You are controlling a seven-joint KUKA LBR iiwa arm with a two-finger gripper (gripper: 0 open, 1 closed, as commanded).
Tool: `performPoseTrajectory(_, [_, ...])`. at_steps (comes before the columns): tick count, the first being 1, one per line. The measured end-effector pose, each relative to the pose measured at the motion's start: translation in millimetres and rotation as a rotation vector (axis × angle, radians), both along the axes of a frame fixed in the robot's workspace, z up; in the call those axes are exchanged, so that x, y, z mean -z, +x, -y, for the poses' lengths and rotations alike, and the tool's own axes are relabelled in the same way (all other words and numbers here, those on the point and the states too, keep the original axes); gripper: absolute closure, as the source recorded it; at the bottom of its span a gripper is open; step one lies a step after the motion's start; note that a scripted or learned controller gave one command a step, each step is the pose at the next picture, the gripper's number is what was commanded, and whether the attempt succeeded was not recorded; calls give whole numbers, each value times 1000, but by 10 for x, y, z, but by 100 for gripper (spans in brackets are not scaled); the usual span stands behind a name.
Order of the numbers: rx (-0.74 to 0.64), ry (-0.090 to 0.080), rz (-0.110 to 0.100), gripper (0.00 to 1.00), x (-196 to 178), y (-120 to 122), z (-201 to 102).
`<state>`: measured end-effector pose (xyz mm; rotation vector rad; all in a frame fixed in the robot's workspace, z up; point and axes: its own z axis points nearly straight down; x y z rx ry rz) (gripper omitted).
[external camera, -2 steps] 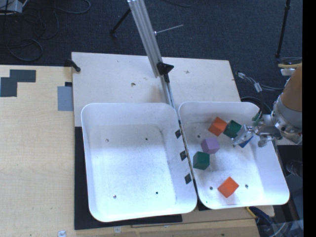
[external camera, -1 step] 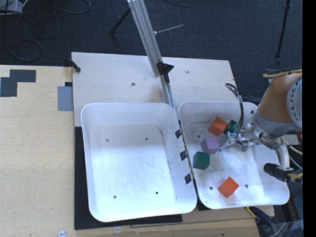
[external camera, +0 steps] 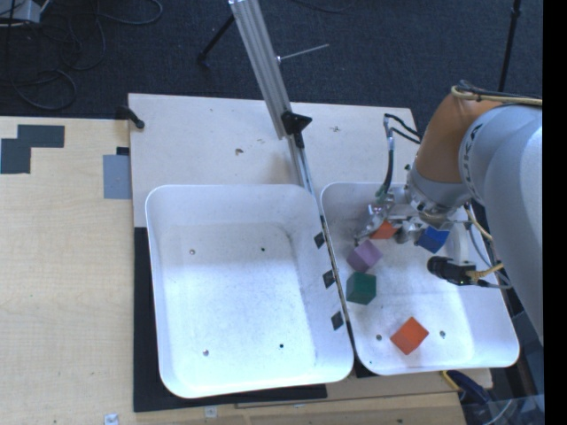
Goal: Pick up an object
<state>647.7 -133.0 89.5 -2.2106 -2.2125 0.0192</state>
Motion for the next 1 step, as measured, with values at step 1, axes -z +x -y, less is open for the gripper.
performPoseTrajectory(1, [1,2,-1,100,-92,-19,16])
